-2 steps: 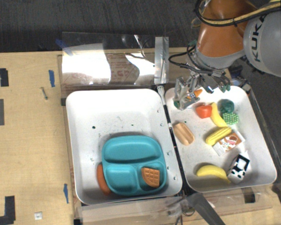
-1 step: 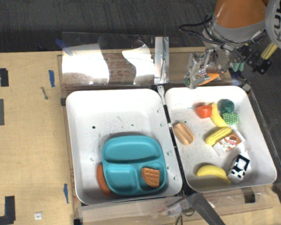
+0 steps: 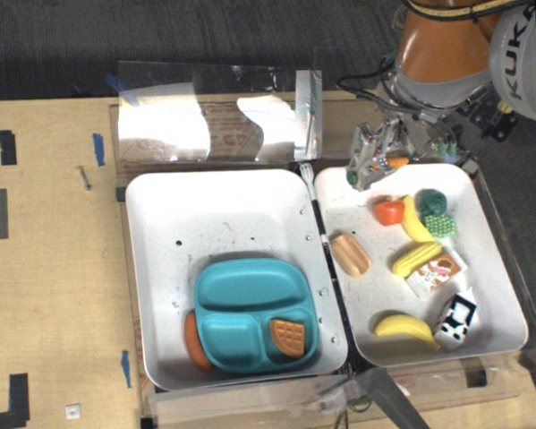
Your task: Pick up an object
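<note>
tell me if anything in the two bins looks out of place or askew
Mostly tidy. One oddity: an orange object in the left bin is wedged under the left edge of the teal divided tray, mostly hidden. A waffle piece sits in the tray's lower right compartment. Nothing looks spilled or damaged.

A pale wooden tabletop (image 3: 56,265) marked with black tape corners (image 3: 0,147) and short blue tape strips (image 3: 98,148) spreads to the left, dark grey carpeted floor (image 3: 195,25) runs along the top, and a clear plastic sheet (image 3: 209,122) there catches bright glare from overhead light.
</note>
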### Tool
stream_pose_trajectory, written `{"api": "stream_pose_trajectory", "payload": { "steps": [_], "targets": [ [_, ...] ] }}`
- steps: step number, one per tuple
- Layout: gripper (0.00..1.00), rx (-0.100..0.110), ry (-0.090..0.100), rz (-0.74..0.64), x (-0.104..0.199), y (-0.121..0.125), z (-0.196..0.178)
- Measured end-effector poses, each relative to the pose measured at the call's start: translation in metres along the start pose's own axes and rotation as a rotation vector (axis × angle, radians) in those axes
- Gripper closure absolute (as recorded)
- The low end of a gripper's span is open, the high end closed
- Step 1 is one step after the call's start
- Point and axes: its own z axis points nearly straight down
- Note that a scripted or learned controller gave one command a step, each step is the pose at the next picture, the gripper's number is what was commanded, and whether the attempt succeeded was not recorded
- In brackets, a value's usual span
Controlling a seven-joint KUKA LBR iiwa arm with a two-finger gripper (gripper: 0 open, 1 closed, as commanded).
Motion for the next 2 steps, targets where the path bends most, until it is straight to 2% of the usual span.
{"api": "stream_pose_trajectory", "payload": {
  "steps": [1,2],
  "targets": [
    [1.00,0.005,-0.011,-0.208,0.008,-0.038,-0.029],
    [1.00,-0.003,0.001,-0.179,0.003,-0.008,0.049]
  ]
}}
